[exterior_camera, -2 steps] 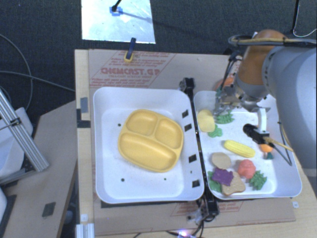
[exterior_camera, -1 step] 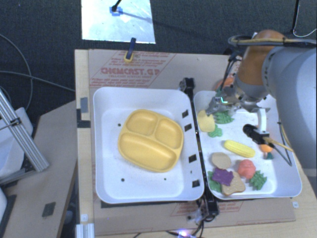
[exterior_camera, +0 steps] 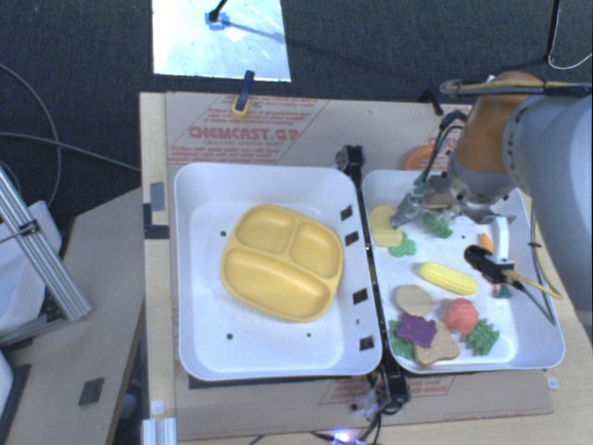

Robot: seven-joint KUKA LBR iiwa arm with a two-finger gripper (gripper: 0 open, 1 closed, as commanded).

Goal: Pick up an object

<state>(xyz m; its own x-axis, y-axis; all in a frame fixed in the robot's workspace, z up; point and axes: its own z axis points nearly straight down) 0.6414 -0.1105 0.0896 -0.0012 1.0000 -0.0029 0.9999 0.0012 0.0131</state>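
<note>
Nearest the camera, well to the left of the claw, sits a yellow plastic plate with three compartments (exterior_camera: 282, 260), lying flat in the left white bin (exterior_camera: 199, 341); nothing rests in it, so it looks like a drop place rather than a target. Moving right, across the black hinged divider (exterior_camera: 363, 248), the right white bin (exterior_camera: 537, 341) holds the toy foods, scattered loosely so each can be reached from above. Just below-left of the claw lie a pale yellow round slice (exterior_camera: 383, 219) and a small green leafy piece (exterior_camera: 402, 246). Further below are a yellow toy corn cob (exterior_camera: 448, 278), a tan potato shape (exterior_camera: 413, 298), a purple grape cluster on a tan bread slice (exterior_camera: 419, 330), a red tomato (exterior_camera: 461, 315) and a green leafy toy (exterior_camera: 482, 338). The claw (exterior_camera: 412, 209) hangs low over the bin's upper part, beside a green piece (exterior_camera: 436, 223); whether it is released or clenched cannot be told, and nothing shows between its tips. Probably it is lining up on the slice or the green piece.
</note>
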